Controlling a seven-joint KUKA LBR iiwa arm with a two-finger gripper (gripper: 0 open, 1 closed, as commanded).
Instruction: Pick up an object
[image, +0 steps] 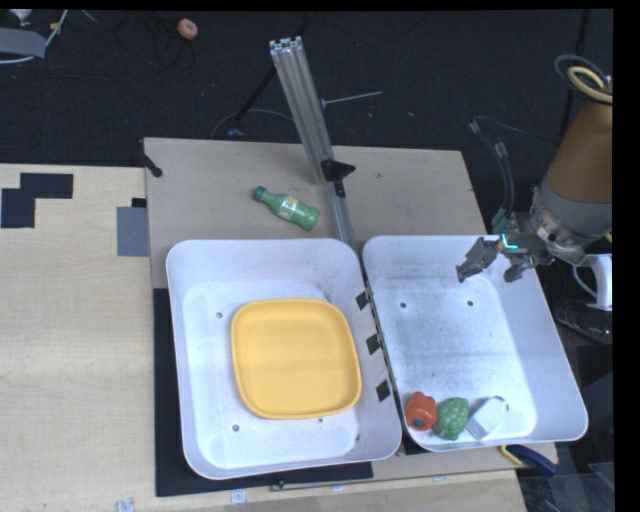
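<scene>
Red rounded toy pepper (421, 410) sits in the right white bin's (530, 330) near corner, touching a green lumpy toy (451, 417). Your two-finger gripper (497, 262) hangs spread, empty, over that bin's far edge. Descend on the pepper's free side.

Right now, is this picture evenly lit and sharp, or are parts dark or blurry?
Camera view: the two white bins are bright and nearly washed out, with the yellow plate crisp; the floor behind is dark; the hand at the right bin's top edge looks soft, and the small red, green and white items are too blurry to name.
</scene>
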